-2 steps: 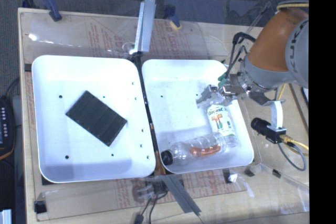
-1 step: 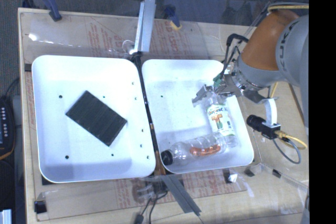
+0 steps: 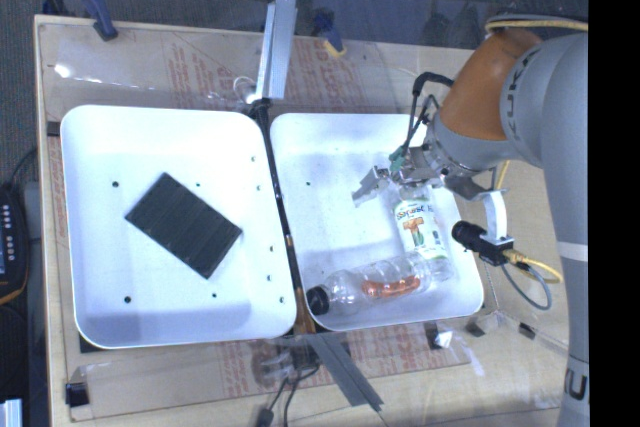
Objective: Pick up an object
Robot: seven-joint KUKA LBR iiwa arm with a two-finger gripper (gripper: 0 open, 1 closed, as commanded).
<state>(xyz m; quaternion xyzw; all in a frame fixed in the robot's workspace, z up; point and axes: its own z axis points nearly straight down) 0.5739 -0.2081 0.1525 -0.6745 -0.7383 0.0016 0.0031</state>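
Note:
My gripper [image 3: 385,185] hangs over the right bin [image 3: 320,165], near its middle right, open with nothing between its fingers. Just below it and to the right lies a small white bottle [image 3: 421,227] with a green and orange label, its top end close to the fingers. Along the bin's front wall a clear plastic bottle [image 3: 385,280] with a black cap lies on its side, something orange showing inside it. A flat black rectangular pad [image 3: 184,224] rests tilted in the middle of the left bin [image 3: 90,130].
A metal bar [image 3: 275,45] rises from the divider between the bins at the back. Blue clamps [image 3: 100,15] hold the bench's rear edge. Cables [image 3: 520,265] trail off the arm at the right of the right bin.

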